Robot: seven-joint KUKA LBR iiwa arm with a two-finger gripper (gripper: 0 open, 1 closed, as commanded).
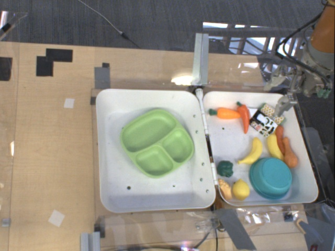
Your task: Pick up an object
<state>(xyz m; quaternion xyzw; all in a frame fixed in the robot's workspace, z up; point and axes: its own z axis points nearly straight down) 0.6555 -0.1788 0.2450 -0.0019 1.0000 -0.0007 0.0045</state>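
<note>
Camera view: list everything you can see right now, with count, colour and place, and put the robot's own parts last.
Bins: 2, white, side by side; left bin, right bin.
Divided plate: 1, green, middle of left bin.
Carrots: 2, orange, right bin's far side; one lying flat, one angled beside it.
Bananas: 2, yellow, right bin's middle.
Bowl: 1, teal, right bin's near side.
Lemon: 1, yellow, near-left corner.
Broccoli: 1, dark green, by the divider.
Patterned block: 1, black and white, far right.
Sausage-like piece: 1, orange-red, right wall.
Arm: 1, grey with orange band, upper right.
Claw: 1, grey, over the right bin's far-right corner.
</note>
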